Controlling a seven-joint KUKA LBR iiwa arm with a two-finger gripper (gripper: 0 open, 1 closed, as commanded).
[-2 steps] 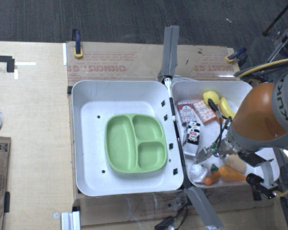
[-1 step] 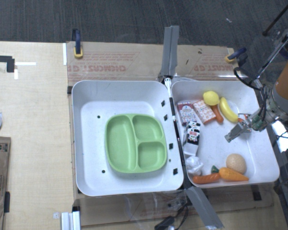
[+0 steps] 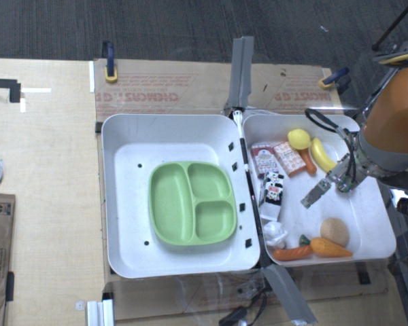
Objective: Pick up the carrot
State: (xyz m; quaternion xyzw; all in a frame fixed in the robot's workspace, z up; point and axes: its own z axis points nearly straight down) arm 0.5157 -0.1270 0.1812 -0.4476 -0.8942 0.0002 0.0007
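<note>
Lying lengthwise along the bin's near wall, carrot (image 3: 330, 248) points right.

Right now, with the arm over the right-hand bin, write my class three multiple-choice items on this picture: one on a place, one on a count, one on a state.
1. Where does the carrot lie?
A. On the green plate
B. Along the near wall of the right bin
C. On the bench outside the bins

2. How many compartments does the green plate have?
A. Two
B. Three
C. Five

3. What is the carrot's state?
A. Lying in the bin, apart from the gripper
B. Lifted above the bin
C. Resting on the banana

Key: 1 B, it lies by the right bin's near wall. 2 B, ridges split the plate three ways. 3 A, it lies below the gripper, untouched.
</note>
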